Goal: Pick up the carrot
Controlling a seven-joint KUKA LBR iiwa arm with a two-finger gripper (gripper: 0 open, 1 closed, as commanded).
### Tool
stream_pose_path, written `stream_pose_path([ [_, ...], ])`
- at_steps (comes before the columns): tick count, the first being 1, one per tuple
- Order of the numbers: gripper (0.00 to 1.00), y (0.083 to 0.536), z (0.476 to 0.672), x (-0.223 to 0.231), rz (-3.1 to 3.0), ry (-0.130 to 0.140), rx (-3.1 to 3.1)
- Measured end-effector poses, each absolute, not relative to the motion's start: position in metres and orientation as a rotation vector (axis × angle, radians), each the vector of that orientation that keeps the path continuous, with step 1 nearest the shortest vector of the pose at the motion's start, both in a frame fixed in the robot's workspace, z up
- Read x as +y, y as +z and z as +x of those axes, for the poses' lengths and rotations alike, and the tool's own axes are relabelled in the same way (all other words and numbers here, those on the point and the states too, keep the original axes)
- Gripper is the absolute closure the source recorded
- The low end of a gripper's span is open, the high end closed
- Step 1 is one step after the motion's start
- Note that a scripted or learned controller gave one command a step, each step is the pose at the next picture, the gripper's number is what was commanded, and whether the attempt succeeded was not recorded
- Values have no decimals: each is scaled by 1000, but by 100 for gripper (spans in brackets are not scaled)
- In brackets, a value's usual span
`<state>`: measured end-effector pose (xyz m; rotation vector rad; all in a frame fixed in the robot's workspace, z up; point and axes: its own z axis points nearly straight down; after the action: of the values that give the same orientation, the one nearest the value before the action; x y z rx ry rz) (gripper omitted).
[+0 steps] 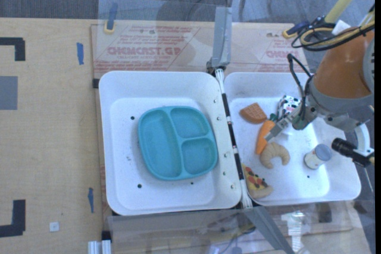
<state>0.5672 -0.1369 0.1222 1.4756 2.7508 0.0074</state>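
I am at the approach-and-grasp step: my arm (342, 77) reaches in over the right bin (342, 187), and my gripper (280, 126) is down at the carrot (264, 137), right at its upper end. The fingers look nearly together there, one tip lying against the carrot's top, but I cannot tell whether they bracket it or merely touch it, so I do not count it as held.

The carrot lies in the right bin's left half, slanting down and to the left, resting on the floor. My judgement is that the next move calls for a firm close across its narrow width, then a straight lift.

Largest of the rest is the left bin (119, 98) with a teal plate (177, 143) of three compartments, well apart from my work. Around the carrot it is crowded: a croissant (275, 155) touches its lower end, a toast slice (253, 113) sits just above it, a pizza slice (257, 182) lies near the bin's lower left corner, and a small can (316, 156) rests to the right. The croissant could be dragged along.
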Motion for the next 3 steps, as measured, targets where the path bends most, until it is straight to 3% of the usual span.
stream_pose_path([
  [1,0,92,600,-105,1308,2,2851],
  [2,100,104,602,-108,1314,7,2841],
  [3,100,185,503,-64,1255,2,2880],
])
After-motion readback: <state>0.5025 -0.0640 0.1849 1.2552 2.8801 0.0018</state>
